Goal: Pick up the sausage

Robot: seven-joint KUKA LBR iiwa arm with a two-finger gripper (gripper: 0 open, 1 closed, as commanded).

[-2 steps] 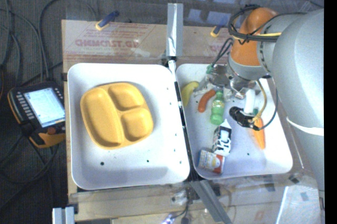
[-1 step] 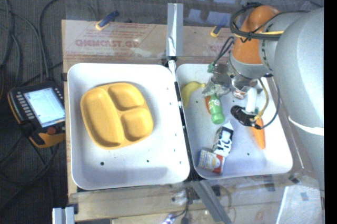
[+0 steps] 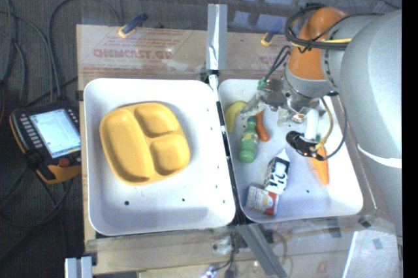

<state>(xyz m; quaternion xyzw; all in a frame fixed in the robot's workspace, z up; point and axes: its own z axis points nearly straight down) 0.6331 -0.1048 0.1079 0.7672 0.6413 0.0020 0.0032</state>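
While the grey arm [image 3: 366, 74] reaches in from 3 o'clock, its gripper [image 3: 277, 106] hangs over the 11 o'clock part of the right bin [image 3: 346, 205], below the orange band [image 3: 313, 42]; whether it is released or clenched cannot be told from this angle. Just at 7 o'clock of the gripper lies the sausage [image 3: 262, 128], a small reddish-orange piece on the bin floor, tilted, with nothing visibly gripping it. A green bottle [image 3: 248, 146] sits just beside it at 8 o'clock, and a yellow fruit [image 3: 235, 113] at 10 o'clock, against the bin's wall. An orange carrot [image 3: 320, 169] lies well apart at 4 o'clock, a black-and-white carton [image 3: 279, 173] at 5 o'clock, and a small box [image 3: 262, 200] at 6 o'clock. The left bin [image 3: 104, 205] holds a yellow divided tray [image 3: 145, 141]
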